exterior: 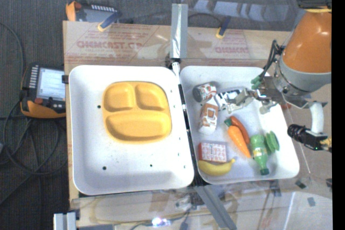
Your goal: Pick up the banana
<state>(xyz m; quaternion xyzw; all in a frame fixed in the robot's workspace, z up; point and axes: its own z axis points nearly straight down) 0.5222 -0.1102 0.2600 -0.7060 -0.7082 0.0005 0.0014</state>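
Observation:
The yellow banana lies along the near wall of the right bin, just below a red and white box. My gripper hangs over the far middle of that bin, well above the banana in the view and apart from it. It sits beside a silver can and a small brown and white carton. The arm with its orange band reaches in from the right.
An orange carrot and a green bottle lie right of the banana in the right bin. The left bin holds a yellow divided tray. A handheld pendant rests left of the bench.

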